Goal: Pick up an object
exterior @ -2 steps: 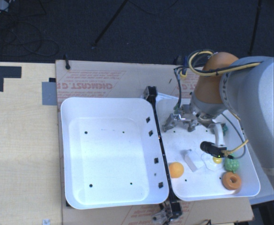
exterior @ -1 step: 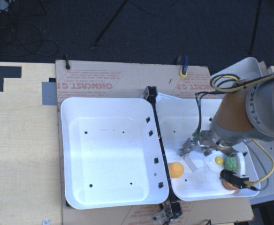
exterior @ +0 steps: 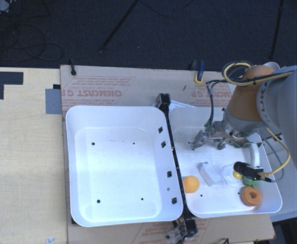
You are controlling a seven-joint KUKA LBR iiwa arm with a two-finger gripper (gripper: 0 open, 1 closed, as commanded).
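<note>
the arm (exterior: 250, 103) reaches over the right bin (exterior: 276, 205), and its fingers (exterior: 195, 145) hang spread open over the bin's bare white floor with nothing between them. no object is held, so the pick is yet to be made.

everything worth taking lies on the near side of the fingers, toward the view's bottom edge. the small clear block (exterior: 205, 174) is the closest, a little nearer the front rim than the fingers. the orange ball (exterior: 190, 184) sits beyond the block and slightly to the fingers' left in the view, close to the wall shared with the left bin (exterior: 71, 136). the brown ring (exterior: 250, 195) is well apart from the fingers, off toward the front right corner, with a yellow-green piece (exterior: 238, 175) near it.

to do this step well, one target should be fixed before descending. the ball looks the safest choice: it stands clear of its neighbours and its colour is plain against the white. the fingers should be centred straight above it, kept wide, lowered until they straddle its widest part, then closed evenly so it does not squirt sideways; a ball would likely roll if nudged by one finger first. the dividing wall beside it leaves little room on that side, so turning the fingers to close along the wall and not across it seems wise. the clear block looks thin and low, and probably harder to grip.
</note>
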